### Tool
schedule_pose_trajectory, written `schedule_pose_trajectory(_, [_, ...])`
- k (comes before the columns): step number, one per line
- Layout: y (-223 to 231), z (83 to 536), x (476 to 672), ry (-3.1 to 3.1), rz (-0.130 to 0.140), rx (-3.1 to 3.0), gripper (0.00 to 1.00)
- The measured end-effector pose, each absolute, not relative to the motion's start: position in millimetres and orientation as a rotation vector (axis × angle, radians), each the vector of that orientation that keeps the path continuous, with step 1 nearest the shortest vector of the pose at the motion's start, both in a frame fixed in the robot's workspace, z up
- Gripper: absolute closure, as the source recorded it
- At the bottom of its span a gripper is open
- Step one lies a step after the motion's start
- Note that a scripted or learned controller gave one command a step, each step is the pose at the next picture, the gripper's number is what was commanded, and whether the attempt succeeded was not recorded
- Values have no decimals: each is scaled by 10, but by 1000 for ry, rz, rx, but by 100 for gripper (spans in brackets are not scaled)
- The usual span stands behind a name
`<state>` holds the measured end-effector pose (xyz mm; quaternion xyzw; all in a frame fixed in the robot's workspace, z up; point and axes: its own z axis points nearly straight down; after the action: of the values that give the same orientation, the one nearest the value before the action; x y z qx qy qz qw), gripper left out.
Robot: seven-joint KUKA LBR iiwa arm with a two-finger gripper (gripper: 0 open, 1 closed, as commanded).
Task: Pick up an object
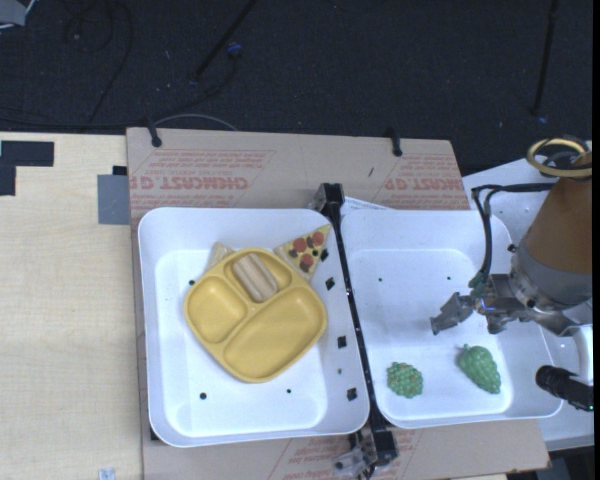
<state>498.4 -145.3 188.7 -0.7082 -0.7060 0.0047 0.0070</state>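
Green leafy object (480,368): lying on the floor of the right bin (420,268), toward the bin's 5 o'clock corner. Bumpy, elongated, tilted. Not between the jaws; it sits just below them, at their 6 o'clock.

Green cluster object (404,379): rounder, knobbly, like a small bunch of grapes. Same bin, near the front wall, at 9 o'clock of the leafy object and apart from it.

Gripper (467,310): over the right bin, reaching in from 3 o'clock. One dark finger (448,318) points toward 8 o'clock. Nothing is seen between the jaws; whether they stand wide or narrow cannot be told from this angle.

Arm (565,233): grey body with orange-brown band, at the 3 o'clock edge of the view.

Left bin (165,368): holds a yellow divided plate (258,318), three compartments, lying flat near the bin's centre. A tan ridged item (255,276) rests in the plate's 12 o'clock compartment. A pizza slice (308,249) lies at 1 o'clock of the plate, touching or just beside its rim.

Black divider (342,308): runs between the two bins.

Desk (50,318): pale wood, at 9 o'clock of the bins.
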Motion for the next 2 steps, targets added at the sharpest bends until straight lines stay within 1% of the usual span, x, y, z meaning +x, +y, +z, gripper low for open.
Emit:
schedule_pose_trajectory(1, [-1452, 1952, 5014, -2219, 3, -2219, 0])
schedule_pose_trajectory(2, [-1432, 1312, 5027, -2215, 6, -2216, 0])
